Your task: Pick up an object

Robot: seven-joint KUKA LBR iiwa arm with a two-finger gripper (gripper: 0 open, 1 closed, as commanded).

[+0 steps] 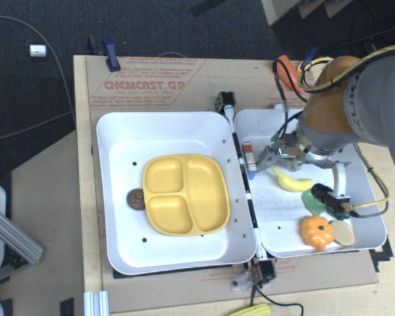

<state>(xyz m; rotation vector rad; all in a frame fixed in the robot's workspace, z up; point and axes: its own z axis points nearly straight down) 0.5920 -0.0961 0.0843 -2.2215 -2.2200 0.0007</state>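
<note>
The right bin (276, 236) holds several small objects. A yellow banana (292, 181) lies near its middle. To the banana's right sits a green piece (312, 201), and below that an orange pumpkin (316, 231) beside a beige piece (343, 234). A thin red and blue stick (249, 159) lies along the bin's left wall. My gripper (284, 152) hangs low over the back of the right bin, just above and left of the banana, with the grey and orange arm (336, 104) covering the bin's back right part.
The left bin (118, 143) holds a yellow divided plate (184, 193) with a brown round object (136, 199) at its left edge. A black clamp (225, 101) sits at the back between the bins. Cables (368, 206) trail across the right bin's right side.
</note>
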